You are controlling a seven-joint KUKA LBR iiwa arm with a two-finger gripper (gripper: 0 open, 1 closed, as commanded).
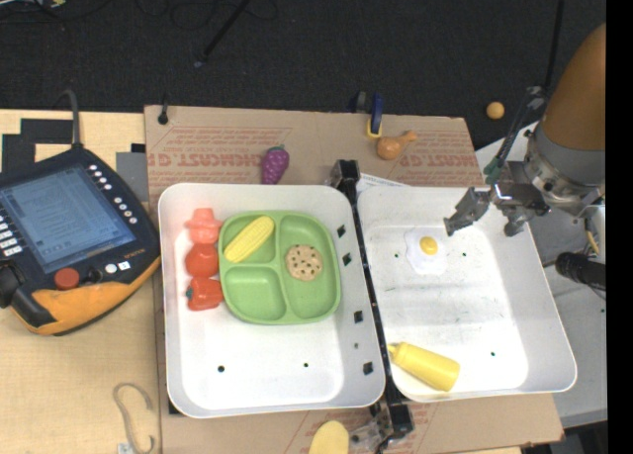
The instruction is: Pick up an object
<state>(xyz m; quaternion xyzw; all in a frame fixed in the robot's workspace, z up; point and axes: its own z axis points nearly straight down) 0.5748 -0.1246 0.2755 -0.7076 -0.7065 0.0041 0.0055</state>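
You have the arm (574, 96) reaching in from the right, its wrist above the far right corner of the right bin (514, 333). The left bin (257, 373) carries a green divided plate (279, 296) with a corn cob (247, 237) and a cookie (305, 262) in its upper compartments, and a red toy (202, 262) lies just beside the plate on its left.

In the right bin you have two candidates — a yellow bottle (425, 365) lying near the front edge, and a fried egg (426, 248) in the far half. The gripper (490, 212) hangs just to the right of the egg, its jaws spread apart with nothing between them.

So the pick is not yet made. The egg looks the likeliest target, being nearest — you would still need to move over it, descend, close and lift. It is flat, so expect a poor hold.
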